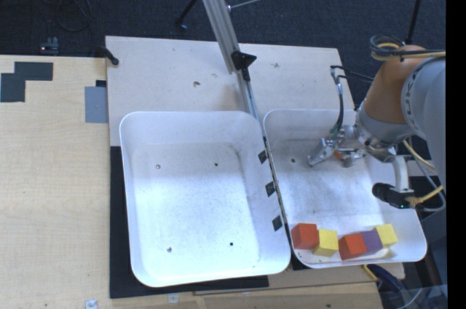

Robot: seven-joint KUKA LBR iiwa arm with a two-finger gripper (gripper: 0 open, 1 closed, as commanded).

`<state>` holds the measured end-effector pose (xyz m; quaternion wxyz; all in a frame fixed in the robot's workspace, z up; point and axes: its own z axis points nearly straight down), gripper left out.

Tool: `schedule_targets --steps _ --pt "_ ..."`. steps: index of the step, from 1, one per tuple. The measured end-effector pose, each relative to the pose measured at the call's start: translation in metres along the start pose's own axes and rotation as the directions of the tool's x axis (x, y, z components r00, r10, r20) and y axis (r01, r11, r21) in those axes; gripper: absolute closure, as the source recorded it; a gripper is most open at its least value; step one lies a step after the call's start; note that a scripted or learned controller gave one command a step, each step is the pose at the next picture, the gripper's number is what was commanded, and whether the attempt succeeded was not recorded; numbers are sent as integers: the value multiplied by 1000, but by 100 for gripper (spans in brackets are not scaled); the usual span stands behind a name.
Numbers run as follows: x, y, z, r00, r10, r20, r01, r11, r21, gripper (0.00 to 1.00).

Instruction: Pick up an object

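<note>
At right of centre, the tool [325, 152] hangs low over the right bin [313, 127], fingers spread apart, gripping nothing. The coloured blocks [344, 240] lie along the bin's lower edge, well apart from it.

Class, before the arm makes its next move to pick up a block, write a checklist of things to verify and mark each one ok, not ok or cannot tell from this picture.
1. Blocks within the right bin: ok; all five lie along its near edge.
2. Gripper over the right bin: ok, but at its far part, apart from the blocks.
3. Nothing held already: ok; no block sits at the gripper.
4. A block free to grasp: not ok for the purple block, wedged between neighbours; the red block has its left side free.
5. Jaws open: cannot tell.
6. Path to the blocks: ok; bare bin floor between.
</note>
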<state>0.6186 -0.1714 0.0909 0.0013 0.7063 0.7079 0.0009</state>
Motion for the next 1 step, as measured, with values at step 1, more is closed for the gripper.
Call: schedule_targets --steps 1 --pt "12 39 3 1000 16 -2 -16 998 55 0"
